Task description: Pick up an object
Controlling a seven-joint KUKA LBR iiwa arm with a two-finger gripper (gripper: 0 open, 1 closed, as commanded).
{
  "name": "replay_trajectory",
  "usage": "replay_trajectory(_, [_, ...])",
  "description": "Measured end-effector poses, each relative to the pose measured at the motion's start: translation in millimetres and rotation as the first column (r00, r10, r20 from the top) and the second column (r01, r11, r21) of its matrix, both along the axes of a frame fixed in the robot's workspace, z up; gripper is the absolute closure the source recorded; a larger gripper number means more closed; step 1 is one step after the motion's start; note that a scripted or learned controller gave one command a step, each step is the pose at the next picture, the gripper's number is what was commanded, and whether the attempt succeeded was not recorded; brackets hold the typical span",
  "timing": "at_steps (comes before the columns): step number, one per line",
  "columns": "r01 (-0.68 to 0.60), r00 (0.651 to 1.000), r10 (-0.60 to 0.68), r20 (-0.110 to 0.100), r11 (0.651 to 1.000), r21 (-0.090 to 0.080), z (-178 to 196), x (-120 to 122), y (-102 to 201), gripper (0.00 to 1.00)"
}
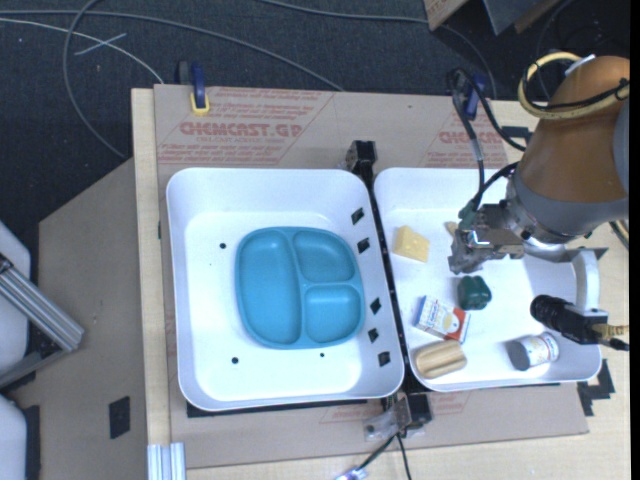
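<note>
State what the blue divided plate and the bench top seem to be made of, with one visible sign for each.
Blue divided plate: probably moulded plastic, smooth and matte; one even colour with rounded compartment walls.
Bench top: looks like cardboard or brown paper-faced sheet; tan, dull, with red printed lettering.

Bench (pixel 250 118): two white bins (pixel 190 268) (pixel 560 373) side by side, touching.

I work in a robotics lab, not a home. Two shallow white plastic bins (pixel 190 268) sit side by side on a brown cardboard-covered bench (pixel 250 118). Loose grey cables (pixel 110 13) trail over dark carpet behind that bench, and a blue-and-yellow clamp (pixel 199 86) grips its far edge.
</note>
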State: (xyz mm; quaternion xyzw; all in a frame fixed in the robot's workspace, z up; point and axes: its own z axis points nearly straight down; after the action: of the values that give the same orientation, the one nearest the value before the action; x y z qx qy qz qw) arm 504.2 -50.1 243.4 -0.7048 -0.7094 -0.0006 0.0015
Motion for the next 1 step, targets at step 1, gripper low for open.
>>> replay_trajectory(1, [0.001,1.000,-0.001,-0.003,1.000,0.000,-14.0,3.4,54.8,1.00])
